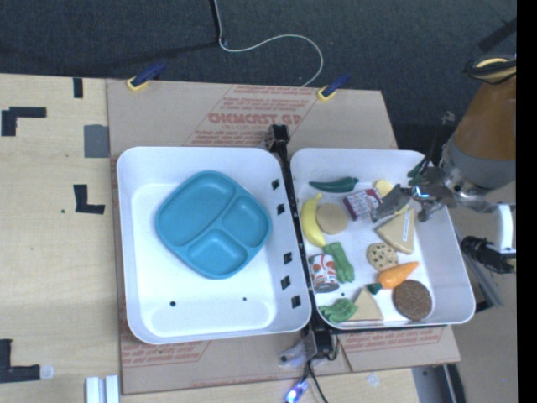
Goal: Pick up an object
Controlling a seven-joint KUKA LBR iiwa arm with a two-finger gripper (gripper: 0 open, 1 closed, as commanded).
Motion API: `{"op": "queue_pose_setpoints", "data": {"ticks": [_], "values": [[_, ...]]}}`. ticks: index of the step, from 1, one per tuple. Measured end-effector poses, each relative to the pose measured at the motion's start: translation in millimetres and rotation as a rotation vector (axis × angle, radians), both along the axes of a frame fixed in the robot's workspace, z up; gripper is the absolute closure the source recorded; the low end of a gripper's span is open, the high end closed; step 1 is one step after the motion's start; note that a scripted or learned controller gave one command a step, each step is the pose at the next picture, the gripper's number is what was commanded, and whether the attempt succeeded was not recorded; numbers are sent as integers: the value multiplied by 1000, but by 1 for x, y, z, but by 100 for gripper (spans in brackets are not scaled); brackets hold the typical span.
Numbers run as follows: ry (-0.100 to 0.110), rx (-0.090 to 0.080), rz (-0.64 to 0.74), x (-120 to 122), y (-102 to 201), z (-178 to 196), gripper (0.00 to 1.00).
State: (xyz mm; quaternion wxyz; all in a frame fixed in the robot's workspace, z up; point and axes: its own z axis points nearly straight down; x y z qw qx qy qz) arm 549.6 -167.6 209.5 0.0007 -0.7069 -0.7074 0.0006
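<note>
The right bin (436,183) holds several toy foods: a green chili pepper (334,185), a yellow banana (310,222), a tan round bun (332,218), a purple packet (362,201), a cheese wedge (401,235), a cookie (382,254), an orange carrot (396,274), a brown patty (412,299), a small can (323,273) and green leafy pieces (339,311). My gripper (394,206) hangs over the right part of this bin, just above the cheese wedge and next to the purple packet. Its metal fingers (387,209) point left and down, with nothing visibly between them.
The left bin (134,225) bears a blue divided plate (213,223). Both bins stand on a cardboard sheet (243,112) held by clips. A white cable (268,44) loops across the dark back area. The arm's orange band (493,67) is at the right edge.
</note>
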Motion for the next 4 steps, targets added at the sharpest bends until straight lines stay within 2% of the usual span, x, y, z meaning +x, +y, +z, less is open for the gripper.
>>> {"op": "queue_pose_setpoints", "data": {"ticks": [1,2,3,4], "values": [[4,3,3,-46,58,-3,0],[12,4,0,-70,74,-106,0],[-6,2,6,-65,125,-21,0],[3,1,1,-67,122,-16,100]]}}
